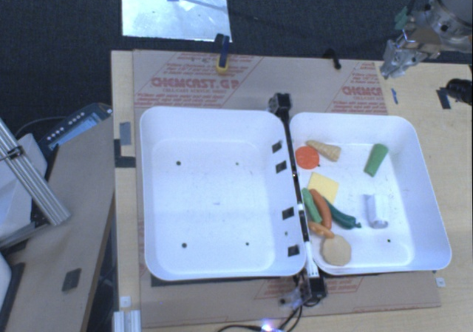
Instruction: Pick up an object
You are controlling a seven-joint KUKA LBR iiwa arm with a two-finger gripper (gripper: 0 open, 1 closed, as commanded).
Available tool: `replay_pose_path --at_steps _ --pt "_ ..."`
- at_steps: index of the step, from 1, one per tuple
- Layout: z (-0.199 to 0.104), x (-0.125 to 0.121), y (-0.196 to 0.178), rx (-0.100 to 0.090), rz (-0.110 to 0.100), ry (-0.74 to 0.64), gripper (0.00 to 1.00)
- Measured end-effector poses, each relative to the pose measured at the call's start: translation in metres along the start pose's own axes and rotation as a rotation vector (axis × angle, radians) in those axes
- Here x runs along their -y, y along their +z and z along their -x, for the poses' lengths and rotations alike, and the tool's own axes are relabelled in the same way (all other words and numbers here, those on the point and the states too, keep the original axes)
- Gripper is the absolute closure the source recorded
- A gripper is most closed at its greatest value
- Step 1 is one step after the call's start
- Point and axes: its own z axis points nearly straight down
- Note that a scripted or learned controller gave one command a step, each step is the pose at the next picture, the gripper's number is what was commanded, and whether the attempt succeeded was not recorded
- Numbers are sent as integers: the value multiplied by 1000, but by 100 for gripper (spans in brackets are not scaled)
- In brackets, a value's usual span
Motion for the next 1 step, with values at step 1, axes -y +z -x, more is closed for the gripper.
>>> replay_pose_path --at_steps 1 --pt "-57 17 129 -5 -27 1 100"
